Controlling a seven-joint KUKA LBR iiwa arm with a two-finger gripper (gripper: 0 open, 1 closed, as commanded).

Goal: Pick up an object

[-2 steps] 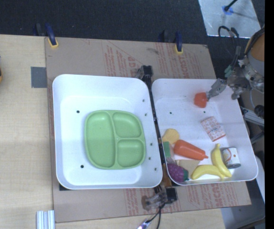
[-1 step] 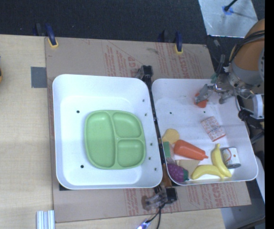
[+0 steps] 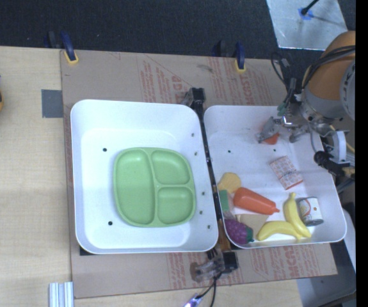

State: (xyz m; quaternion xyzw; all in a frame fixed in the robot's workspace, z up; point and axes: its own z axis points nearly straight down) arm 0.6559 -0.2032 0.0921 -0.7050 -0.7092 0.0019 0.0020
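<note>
Two-finger metal gripper low over shallow white right bin, small red object at fingertips, grip unclear, green divided plate in left bin.

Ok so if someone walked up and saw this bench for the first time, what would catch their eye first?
Probably the green divided plate, alone in the middle of the left bin. Next, the bright toy food bunched along the near edge of the right bin: an orange carrot, yellow bananas and purple grapes. Then the gripper low over that bin's far right corner.
</note>
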